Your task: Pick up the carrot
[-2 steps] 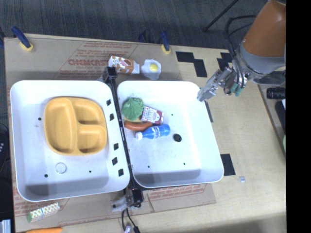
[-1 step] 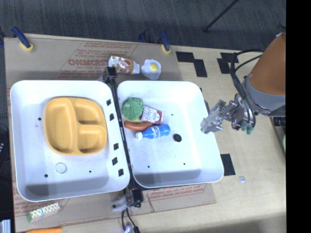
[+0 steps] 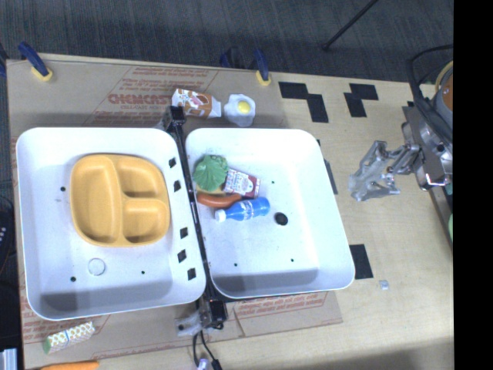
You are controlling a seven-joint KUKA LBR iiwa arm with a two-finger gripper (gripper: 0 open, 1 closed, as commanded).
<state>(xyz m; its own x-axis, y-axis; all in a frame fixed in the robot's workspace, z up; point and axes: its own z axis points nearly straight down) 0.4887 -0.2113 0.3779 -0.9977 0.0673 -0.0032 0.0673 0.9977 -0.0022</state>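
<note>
A: Nearest edge: small patterned packet [image 3: 71, 334] on cardboard [image 3: 277, 312] below left bin [image 3: 31, 230], beside an orange sliver [image 3: 69, 365] at frame bottom.

B: Left bin contents?

A: Yellow divided tray [image 3: 119, 199], flat, toward far half.

B: Right bin [image 3: 327, 230]?

A: Cluster near dividing wall. Blue bottle [image 3: 245, 210] lying on its side, touching carrot [image 3: 218, 200] just behind. Carrot flat, orange, partly under green vegetable [image 3: 209, 172] and red packet [image 3: 240, 183]. Small dark spot [image 3: 280, 220] right of bottle.

B: Gripper?

A: Gripper [image 3: 368, 182] outside bins, over bare bench right of right bin, well apart from carrot. Fingers spread, nothing between.

B: Farther back?

A: Brown-and-white carton [image 3: 192, 102] and white cup with yellow centre [image 3: 240, 109] beyond bins. Blue clamps [image 3: 35, 60] on far edge.
</note>
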